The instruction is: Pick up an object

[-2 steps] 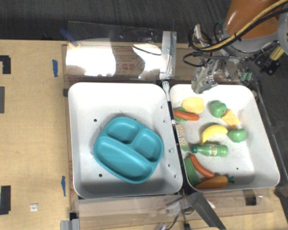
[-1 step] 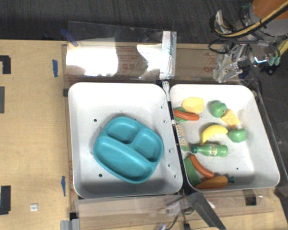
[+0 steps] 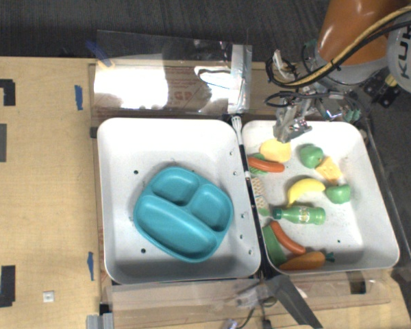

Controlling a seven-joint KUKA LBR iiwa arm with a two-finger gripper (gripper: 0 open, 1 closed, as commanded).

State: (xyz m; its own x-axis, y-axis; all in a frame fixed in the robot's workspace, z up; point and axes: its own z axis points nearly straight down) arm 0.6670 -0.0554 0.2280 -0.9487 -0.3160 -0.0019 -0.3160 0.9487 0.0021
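The right bin (image 3: 370, 184) holds several toy foods: a yellow lemon (image 3: 276, 150), a red hot dog (image 3: 266, 164), a green pepper (image 3: 311, 155), a cheese wedge (image 3: 331, 171), a banana (image 3: 305, 190), a green apple (image 3: 338, 194), a green bottle (image 3: 299, 215), a sausage (image 3: 286, 238) and a carrot (image 3: 303, 260). My gripper (image 3: 291, 127) hangs over the bin's back left corner, just above the lemon. Nothing shows between its fingers.
The left bin (image 3: 116, 149) holds a teal divided plate (image 3: 183, 212). A clear plastic sheet (image 3: 171, 81) lies behind the left bin. Cables loop around the wrist at the upper right. A wooden bench surface spreads to the left.
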